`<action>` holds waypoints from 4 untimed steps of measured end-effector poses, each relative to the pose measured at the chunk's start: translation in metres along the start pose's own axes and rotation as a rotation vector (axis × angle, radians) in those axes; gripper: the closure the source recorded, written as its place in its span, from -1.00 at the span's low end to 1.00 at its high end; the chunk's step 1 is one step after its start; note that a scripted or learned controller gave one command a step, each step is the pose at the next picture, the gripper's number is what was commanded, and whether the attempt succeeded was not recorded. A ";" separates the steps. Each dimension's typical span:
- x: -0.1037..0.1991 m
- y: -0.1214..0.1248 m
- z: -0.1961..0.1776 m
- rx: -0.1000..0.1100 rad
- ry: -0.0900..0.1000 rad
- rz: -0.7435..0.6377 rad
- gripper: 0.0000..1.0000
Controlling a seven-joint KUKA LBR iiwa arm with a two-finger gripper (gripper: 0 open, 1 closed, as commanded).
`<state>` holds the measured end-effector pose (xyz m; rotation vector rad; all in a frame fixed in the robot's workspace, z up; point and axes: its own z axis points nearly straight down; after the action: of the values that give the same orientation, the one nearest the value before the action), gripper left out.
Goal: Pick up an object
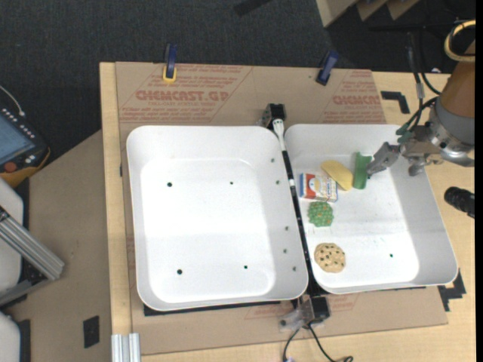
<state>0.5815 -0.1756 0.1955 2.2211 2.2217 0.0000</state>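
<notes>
Nearest the camera, at the front edge of the brown cardboard-topped counter (226,81), a small black clamp with trailing wires (311,311) sits at the seam where the two bins meet. Just behind it, in the front part of the shallow white plastic bin on the right (423,232), lies a round tan cookie with dark chips (330,257), flat on the floor of the bin. A little farther back and close to the bin's left wall rests a small green bumpy piece shaped like a broccoli head (321,214). Touching or almost touching it from behind is a small white carton with red and blue print (317,186), lying on its side. Behind the carton, and partly overlapping it, sits a pale yellow wedge-like piece (338,175), and just beside that — on its right — a narrow green block (361,170) standing roughly lengthwise front to back.

The shallow white plastic bin on the left (204,217) shows only dark dots on its floor.

The grey gripper (381,159) hangs over the rear right of the right-hand bin, its dark fingers (386,155) reaching toward the green block's right side; whether they are spread or pressed together I cannot tell. At the far edge — two blue clips (170,60) pin the cardboard.
</notes>
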 end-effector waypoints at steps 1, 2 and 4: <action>0.000 0.001 -0.011 -0.003 -0.001 -0.001 1.00; -0.051 -0.074 -0.027 0.004 0.000 0.007 1.00; 0.006 -0.072 -0.078 0.004 0.003 -0.006 1.00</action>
<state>0.5096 -0.1693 0.2739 2.2185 2.2315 -0.0009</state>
